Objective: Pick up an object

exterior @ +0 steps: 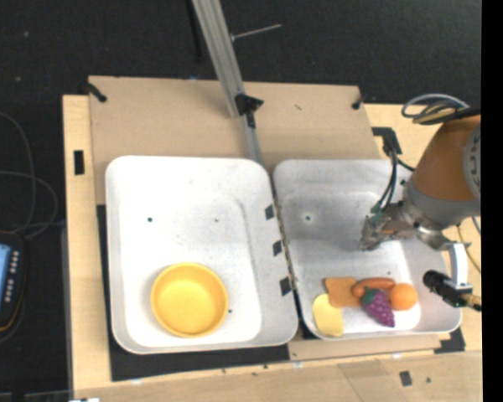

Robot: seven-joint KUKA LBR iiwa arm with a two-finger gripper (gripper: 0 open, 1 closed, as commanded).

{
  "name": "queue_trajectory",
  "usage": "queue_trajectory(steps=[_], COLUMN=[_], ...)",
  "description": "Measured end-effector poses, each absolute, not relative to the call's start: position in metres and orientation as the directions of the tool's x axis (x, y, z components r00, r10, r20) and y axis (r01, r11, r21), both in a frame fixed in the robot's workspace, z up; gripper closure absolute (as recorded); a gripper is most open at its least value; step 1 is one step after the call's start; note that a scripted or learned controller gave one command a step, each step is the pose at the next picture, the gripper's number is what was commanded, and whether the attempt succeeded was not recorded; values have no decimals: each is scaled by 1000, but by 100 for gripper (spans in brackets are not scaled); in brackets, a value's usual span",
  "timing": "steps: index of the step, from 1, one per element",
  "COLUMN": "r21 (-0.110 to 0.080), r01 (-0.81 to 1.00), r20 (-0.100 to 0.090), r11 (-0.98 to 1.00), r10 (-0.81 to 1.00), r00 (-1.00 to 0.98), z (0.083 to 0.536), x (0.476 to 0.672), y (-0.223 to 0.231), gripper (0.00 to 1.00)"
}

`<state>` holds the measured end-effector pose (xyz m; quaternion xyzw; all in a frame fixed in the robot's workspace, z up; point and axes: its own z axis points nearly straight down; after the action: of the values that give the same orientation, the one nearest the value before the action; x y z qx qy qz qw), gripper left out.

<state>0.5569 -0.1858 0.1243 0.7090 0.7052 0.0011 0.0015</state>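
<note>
- A cluster of toy food lies along the near edge of the right bin (318,182): a purple bunch of grapes (380,308), an orange fruit (403,296) touching it on the right, a carrot-like piece (374,285) just above, an orange-brown slab (340,291) to the left, and a pale yellow piece (327,316) at the near-left corner.
- The carrot-like piece lies with its long axis across the bin, left to right in the camera view.
- The gripper (375,231) hangs over the bare middle of the same bin, apart from the cluster, which lies from it toward the near edge.
- Whether the pincer is released or clenched cannot be told from this slanted view; nothing shows in its grasp.
- Judged from this, any pick calls for a shift toward the near edge before a descent; the pieces crowd together, so a clean grip on one looks hard.
- A yellow bowl (189,299) sits alone in the left bin (184,191), well apart from the arm (448,170).
</note>
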Motion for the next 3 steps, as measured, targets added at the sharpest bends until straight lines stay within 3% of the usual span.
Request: queue_trajectory(steps=[2,3], r21=[7,3], r01=[1000,1000], r20=[-3,0], r11=[3,5], r10=[1000,1000], r00=[-3,-5], z=[233,241], x=[560,572], y=[-190,-148], gripper=[100,100])
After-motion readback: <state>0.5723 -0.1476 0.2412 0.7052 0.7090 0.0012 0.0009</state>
